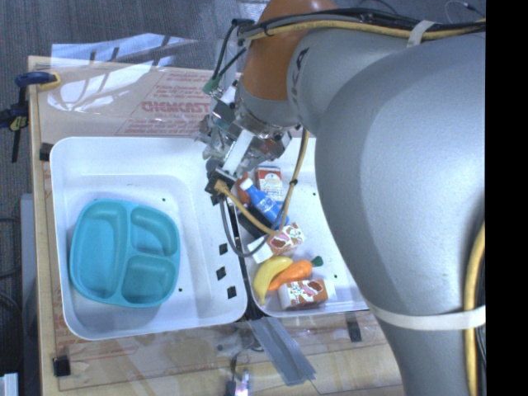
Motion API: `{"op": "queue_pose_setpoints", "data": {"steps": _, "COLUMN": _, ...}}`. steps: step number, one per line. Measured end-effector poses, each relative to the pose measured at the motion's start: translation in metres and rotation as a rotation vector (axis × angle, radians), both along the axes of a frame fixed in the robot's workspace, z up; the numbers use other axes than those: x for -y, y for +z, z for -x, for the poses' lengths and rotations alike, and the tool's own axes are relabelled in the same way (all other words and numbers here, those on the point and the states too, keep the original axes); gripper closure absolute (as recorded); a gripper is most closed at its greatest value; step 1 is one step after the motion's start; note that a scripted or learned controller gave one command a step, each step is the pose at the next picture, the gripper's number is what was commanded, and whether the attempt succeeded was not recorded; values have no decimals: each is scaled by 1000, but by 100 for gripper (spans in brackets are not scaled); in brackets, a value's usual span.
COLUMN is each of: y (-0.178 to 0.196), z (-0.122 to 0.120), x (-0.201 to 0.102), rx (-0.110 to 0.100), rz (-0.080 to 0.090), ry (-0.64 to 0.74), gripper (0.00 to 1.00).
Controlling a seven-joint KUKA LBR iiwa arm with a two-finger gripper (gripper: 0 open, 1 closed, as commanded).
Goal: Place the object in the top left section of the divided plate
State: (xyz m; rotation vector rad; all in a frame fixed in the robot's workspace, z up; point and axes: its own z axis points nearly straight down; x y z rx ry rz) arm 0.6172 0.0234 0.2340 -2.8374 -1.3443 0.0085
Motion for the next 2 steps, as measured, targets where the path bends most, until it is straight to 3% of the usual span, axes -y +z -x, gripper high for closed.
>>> {"op": "queue_pose_setpoints", "data": {"steps": 1, "y": -23, "z": 59, "x": -36, "rx": -3, "rz": -2, "ry": 208, "gripper": 100}}
{"op": "queue_pose_setpoints", "data": {"steps": 2, "y": -63, "z": 59, "x": -89, "rx": -3, "rz": -1, "ry": 317, "gripper": 100}}
